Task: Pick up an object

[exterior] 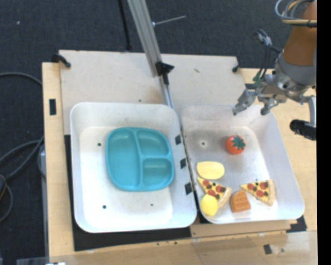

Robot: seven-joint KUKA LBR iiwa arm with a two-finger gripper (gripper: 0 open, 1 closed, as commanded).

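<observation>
Camera view, looking down at a slant on the bench (220,65) and its two white bins. The arm (299,48) is reaching in from the right, its orange band showing above the grey wrist. The gripper (252,105) is hanging over the far right corner of the right bin (281,148), its two fingers spread apart and gripping nothing. Toy foods are lying in this bin — a red tomato (235,144) near the middle, well apart from the gripper; a pale yellow oval piece (211,170) nearer the left wall; a pizza slice (213,190) just beside it, with a lemon (209,205) touching that slice; an orange-brown piece (240,202); and a second pizza slice (261,191) to the right. The left bin (88,120) is holding a teal divided plate (139,159), lying flat. A metal rail (146,32) is slanting across the far side.
</observation>
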